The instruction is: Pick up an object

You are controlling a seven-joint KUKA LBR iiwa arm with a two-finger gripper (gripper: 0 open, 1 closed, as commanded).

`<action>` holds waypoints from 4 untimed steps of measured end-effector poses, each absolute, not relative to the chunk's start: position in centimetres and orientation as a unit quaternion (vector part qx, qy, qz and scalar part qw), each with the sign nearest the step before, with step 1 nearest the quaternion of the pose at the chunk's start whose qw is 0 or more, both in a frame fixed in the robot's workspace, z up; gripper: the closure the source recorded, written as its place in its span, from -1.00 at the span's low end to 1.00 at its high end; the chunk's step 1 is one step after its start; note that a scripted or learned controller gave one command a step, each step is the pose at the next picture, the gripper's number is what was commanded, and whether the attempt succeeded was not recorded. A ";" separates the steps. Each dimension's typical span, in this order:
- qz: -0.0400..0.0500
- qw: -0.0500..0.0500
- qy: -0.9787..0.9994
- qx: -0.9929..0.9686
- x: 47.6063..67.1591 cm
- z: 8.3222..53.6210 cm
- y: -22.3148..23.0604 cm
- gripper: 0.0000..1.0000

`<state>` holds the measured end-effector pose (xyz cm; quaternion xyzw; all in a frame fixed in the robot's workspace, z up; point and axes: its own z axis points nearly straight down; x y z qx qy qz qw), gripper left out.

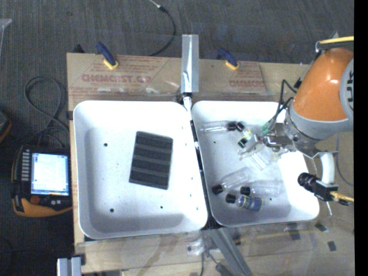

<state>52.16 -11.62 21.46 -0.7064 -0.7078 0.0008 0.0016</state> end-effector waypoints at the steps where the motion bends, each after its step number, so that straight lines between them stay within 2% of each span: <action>1: 0.002 0.001 -0.719 -0.695 57.5 15.6 -13.3 -1.00; 2: -0.002 -0.006 -0.689 -0.725 63.9 9.0 -15.9 -1.00; 3: -0.002 -0.008 -0.689 -0.725 64.0 10.1 -15.9 1.00; 4: 0.001 -0.001 -0.634 -0.774 66.8 21.2 -13.3 1.00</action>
